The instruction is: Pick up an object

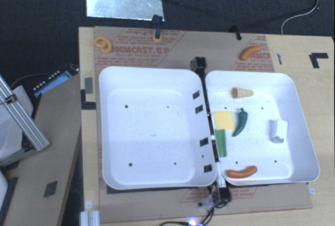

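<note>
Six small objects lie in the right bin [301, 131], the green pepper [240, 122] touching the yellow block [224, 120], so a grab there risks slipping; the claw's state cannot be told.

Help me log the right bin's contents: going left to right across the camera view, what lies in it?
Green strip → yellow block → green pepper → white cup. The cone and the lower sausage overlap these in left-right span, so I leave them out.

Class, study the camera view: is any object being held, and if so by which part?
Nothing is held. The ice-cream cone, green pepper, yellow block and sausage all lie loose in the right bin.
</note>
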Motion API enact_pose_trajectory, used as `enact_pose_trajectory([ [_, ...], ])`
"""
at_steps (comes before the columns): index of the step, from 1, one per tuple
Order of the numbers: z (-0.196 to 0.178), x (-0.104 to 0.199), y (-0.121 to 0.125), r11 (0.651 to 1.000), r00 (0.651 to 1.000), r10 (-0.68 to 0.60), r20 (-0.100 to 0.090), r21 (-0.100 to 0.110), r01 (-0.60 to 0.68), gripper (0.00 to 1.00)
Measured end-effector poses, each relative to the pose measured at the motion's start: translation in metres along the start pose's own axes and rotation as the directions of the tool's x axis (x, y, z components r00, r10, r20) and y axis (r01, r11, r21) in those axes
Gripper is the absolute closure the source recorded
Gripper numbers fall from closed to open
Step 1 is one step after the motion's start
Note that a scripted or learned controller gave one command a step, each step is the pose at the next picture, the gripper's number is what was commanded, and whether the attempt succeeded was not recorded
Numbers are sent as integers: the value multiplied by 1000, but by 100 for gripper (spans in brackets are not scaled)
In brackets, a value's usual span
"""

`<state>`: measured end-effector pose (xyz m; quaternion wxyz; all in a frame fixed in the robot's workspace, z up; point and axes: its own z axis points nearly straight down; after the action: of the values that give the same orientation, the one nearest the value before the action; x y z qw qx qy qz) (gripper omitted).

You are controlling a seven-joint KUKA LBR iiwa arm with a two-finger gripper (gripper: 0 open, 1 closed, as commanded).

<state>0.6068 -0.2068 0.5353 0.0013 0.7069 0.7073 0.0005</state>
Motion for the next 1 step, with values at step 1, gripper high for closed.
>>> enact_pose_trajectory([
  [1,0,1,0,1000,1000,-2,0,0,2,100],
])
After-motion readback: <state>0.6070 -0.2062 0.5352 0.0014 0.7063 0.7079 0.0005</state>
